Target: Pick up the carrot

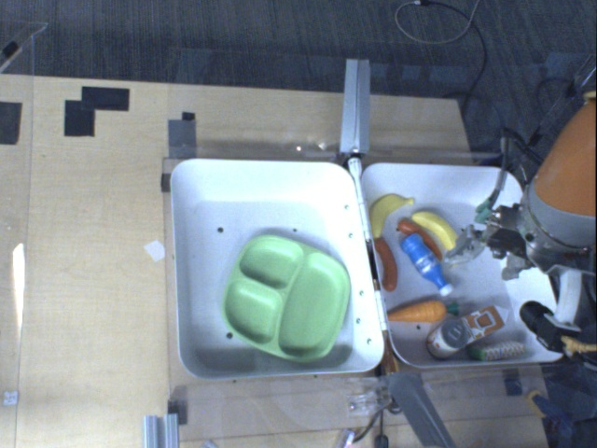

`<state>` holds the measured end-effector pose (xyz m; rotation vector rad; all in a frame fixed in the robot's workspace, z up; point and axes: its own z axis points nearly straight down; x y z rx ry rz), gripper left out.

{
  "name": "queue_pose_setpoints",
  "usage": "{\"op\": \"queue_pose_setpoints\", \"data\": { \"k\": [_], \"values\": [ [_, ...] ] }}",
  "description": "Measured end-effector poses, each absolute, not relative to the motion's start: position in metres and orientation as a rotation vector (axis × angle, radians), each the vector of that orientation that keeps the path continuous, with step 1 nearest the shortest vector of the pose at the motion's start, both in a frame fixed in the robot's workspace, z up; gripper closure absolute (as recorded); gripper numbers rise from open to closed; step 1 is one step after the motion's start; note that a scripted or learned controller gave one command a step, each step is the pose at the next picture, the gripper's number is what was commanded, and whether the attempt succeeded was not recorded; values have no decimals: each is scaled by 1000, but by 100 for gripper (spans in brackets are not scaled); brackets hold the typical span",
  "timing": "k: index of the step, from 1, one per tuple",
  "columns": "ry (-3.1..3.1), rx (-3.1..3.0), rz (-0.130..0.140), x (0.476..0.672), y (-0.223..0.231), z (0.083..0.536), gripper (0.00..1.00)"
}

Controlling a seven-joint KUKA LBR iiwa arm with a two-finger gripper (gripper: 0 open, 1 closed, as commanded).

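The carrot [420,312] is orange and lies flat near the front of the right bin [485,180], its tip pointing left. My gripper [469,241] hangs over the middle of that bin, just right of a blue bottle [425,262]. It is above and to the right of the carrot and apart from it. Nothing shows in the gripper.
In the right bin, two yellow bananas [433,227] lie at the back and a red sausage [385,262] by the left wall. A can [450,337], a small box [486,320] and a brush [504,350] lie right of the carrot. A green divided plate [287,297] sits in the left bin [201,250].
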<state>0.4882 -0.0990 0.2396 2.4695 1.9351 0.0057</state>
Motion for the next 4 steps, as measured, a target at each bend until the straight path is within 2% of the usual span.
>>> {"op": "queue_pose_setpoints", "data": {
  "k": [1, 2, 3, 4],
  "values": [
    [1819, 2561, 1, 487, -82, 127, 0],
    [1673, 2657, 5, 488, -135, 126, 0],
    [1836, 2539, 11, 489, -89, 89, 0],
    [1836, 2534, 21, 493, -88, 101, 100]
  ]
}}
